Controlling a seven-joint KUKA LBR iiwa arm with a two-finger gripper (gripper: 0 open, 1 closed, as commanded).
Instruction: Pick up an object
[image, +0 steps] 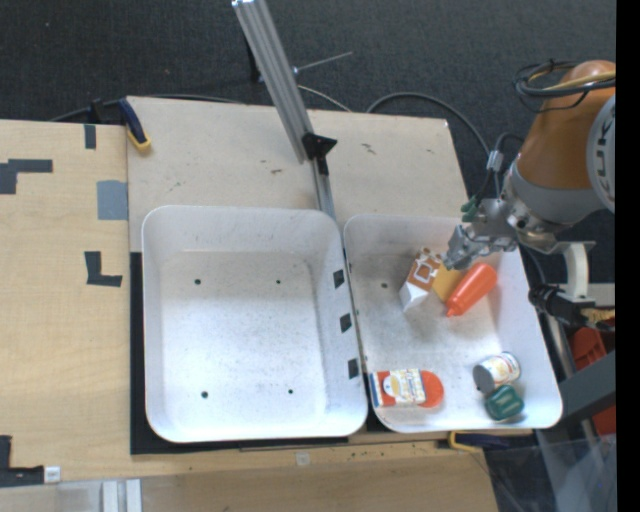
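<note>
The worktop (60, 300) is pale wood, patched with grey and dark tape marks toward its left side, and a lighter board lies over its middle and right. Beyond its far edge the floor is dark carpet with a few cables trailing across it. A slanted aluminium rail (278, 75) comes down from the far edge to the seam between the two bins. A yellow-and-blue clamp (134, 125) sits at the far left corner of the lighter board.

The left bin (160, 300) is white and speckled with dark scuffs. The right bin (530, 340) holds the clutter: a small white and orange carton (422, 283) near the middle, an orange bottle-shaped object (471, 288) touching it on the right, a red and white packet (408, 389) by the near left corner, and a silver can (496, 371) just beside a green object (504, 403) at the near right corner.

The arm reaches in from the worktop's right edge, and its gripper (462, 250) hangs right over the carton and orange object; I cannot tell from here how its jaws stand or whether anything is caught.
</note>
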